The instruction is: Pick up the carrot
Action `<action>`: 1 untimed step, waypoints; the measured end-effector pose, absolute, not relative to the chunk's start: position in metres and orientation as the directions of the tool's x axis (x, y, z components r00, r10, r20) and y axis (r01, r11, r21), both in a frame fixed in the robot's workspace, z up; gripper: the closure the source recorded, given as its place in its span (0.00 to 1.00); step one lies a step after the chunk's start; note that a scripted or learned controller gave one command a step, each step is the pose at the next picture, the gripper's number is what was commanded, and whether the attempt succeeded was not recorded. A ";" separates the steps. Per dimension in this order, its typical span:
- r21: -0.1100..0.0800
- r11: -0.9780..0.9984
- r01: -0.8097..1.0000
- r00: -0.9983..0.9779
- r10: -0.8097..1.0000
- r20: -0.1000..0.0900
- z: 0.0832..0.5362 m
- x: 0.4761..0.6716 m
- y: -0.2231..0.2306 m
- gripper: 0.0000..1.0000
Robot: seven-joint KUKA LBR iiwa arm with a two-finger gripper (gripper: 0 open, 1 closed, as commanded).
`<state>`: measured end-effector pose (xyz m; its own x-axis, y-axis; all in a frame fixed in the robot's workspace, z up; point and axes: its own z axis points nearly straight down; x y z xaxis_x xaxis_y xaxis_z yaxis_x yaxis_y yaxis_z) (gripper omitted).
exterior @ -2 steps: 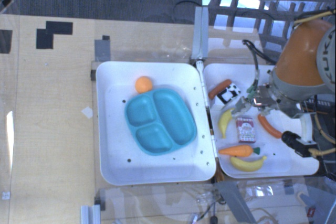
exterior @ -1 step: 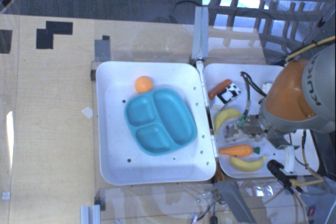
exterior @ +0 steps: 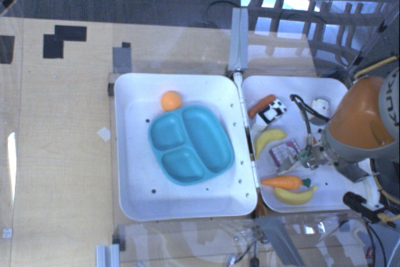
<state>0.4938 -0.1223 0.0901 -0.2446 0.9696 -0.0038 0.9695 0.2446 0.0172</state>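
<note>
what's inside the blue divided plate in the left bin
Nothing shows in the blue plate's three compartments. The orange ball lies outside it, touching its upper rim, on the left bin floor. Whatever is under the plate is covered.

Carrot [exterior: 282,182] in right bin [exterior: 331,85], end effector [exterior: 294,161] above, blue tray [exterior: 190,144] left

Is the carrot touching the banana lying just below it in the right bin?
Touching. The camera view shows the carrot lying along the upper edge of the banana, with no white bin floor visible between them.
</note>
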 end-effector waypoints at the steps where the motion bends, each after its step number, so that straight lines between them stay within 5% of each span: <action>1: 0.019 0.460 0.888 -0.460 0.888 -0.011 0.090 0.495 -0.127 0.00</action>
